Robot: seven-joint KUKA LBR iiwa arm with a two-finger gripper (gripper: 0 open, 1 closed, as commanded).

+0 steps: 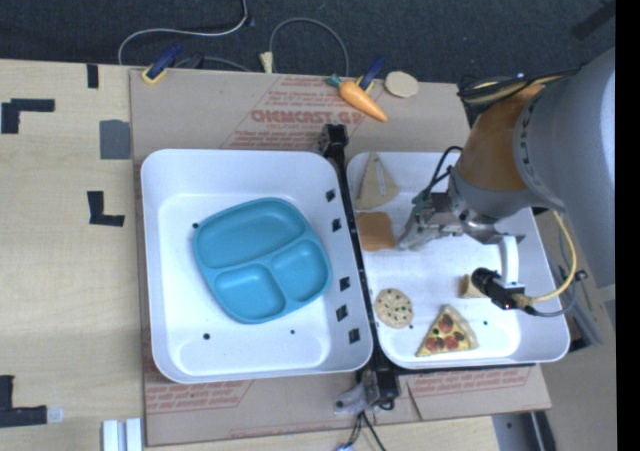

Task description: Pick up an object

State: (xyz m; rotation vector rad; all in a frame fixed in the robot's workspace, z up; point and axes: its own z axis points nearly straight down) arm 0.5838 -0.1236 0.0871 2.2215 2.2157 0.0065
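At the near edge of the right bin (545, 344) lie a pizza slice (447, 331) and, just beside it, a chocolate-chip cookie (394, 307). A small yellow piece (471, 286) sits under my wrist. Farther in, my hand (412, 236) hangs low over the bin floor, right beside a tan square of toast (375, 231) near the divider; I cannot tell whether it touches. Whether my hand is apart or together I cannot tell from here. Beyond it a pale wedge (376, 182) leans at the far wall. The left bin (165, 179) holds a blue divided plate (262, 257). Past both bins, a toy carrot (361, 99) and a round beige disc (402, 85) rest on the surface (200, 104). I judge I am in the reach-and-descend step, aiming at the toast. Next I need to centre over it, close, and lift straight up.
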